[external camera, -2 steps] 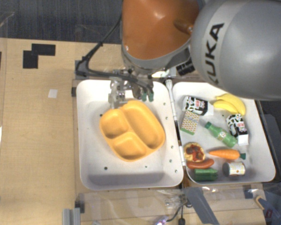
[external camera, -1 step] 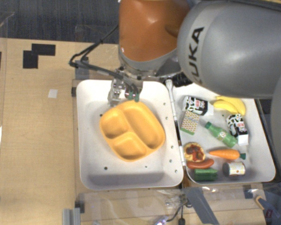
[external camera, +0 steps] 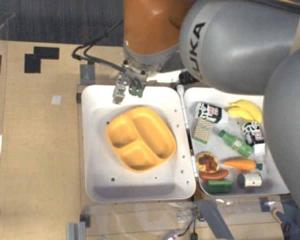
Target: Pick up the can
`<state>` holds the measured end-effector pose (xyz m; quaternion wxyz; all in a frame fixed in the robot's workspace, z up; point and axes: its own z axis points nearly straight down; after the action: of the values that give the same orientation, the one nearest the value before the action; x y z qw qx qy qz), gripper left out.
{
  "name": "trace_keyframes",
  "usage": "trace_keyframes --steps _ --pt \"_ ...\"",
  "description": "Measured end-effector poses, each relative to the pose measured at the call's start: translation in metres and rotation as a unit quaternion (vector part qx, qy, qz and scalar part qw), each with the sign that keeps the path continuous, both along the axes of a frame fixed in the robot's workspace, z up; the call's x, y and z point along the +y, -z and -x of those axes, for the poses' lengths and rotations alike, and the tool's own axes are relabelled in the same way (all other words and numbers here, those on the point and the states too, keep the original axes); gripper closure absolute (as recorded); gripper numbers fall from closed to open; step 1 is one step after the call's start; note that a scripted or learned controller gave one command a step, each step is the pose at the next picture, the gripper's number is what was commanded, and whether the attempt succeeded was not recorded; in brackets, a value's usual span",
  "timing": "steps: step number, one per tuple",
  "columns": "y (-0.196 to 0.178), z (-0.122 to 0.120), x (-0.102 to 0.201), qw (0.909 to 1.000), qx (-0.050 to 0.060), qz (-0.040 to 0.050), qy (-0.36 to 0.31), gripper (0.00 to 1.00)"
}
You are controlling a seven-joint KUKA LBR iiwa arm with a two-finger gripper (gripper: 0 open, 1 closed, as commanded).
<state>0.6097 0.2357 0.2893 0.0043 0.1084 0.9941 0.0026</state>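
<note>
The arm comes in from the right, its big grey links crossing high, the orange band just above the wrist. The wrist points straight down. The hand hangs below it, its two fingers apart with a visible gap and nothing between them.

Even, bright overhead illumination is observed. Soft shadows are cast inside the left bin. The arm, upper right, is rendered slightly blurred.
</note>
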Motion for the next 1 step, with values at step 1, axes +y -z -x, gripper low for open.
trace_keyframes --steps 1 --pt "-0.1025 -0.0128 -0.0005 0.9966 -0.001 -0.0011 0.082 1.00"
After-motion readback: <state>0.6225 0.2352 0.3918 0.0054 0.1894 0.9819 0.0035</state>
